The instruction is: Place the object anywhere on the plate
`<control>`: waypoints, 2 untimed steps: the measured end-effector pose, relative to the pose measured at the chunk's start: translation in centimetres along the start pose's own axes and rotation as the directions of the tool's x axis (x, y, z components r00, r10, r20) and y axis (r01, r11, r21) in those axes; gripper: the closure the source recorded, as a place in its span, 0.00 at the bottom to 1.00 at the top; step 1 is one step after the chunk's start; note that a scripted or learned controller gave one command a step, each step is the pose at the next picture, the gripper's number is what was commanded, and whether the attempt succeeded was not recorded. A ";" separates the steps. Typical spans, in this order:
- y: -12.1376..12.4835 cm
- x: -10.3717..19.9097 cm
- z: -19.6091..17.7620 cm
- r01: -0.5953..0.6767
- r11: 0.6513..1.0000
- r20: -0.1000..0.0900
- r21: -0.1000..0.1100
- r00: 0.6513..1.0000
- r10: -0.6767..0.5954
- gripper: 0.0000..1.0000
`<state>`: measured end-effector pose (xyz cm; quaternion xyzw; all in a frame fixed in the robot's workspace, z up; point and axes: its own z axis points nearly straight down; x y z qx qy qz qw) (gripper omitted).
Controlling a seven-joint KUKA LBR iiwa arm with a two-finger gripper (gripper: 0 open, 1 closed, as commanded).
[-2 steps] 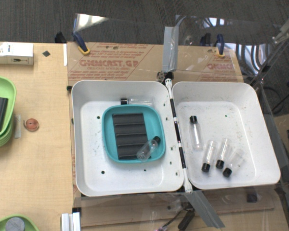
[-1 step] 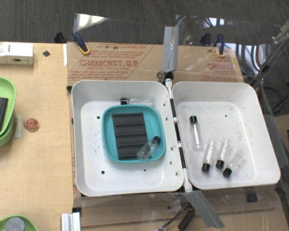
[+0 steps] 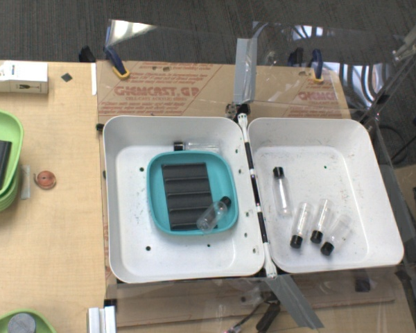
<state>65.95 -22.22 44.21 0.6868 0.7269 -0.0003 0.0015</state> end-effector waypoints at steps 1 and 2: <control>0.0 0.0 0.0 -0.086 0.996 0.000 0.000 0.996 0.086 0.00; 0.0 0.0 0.0 -0.086 0.996 0.000 0.000 0.996 0.086 0.00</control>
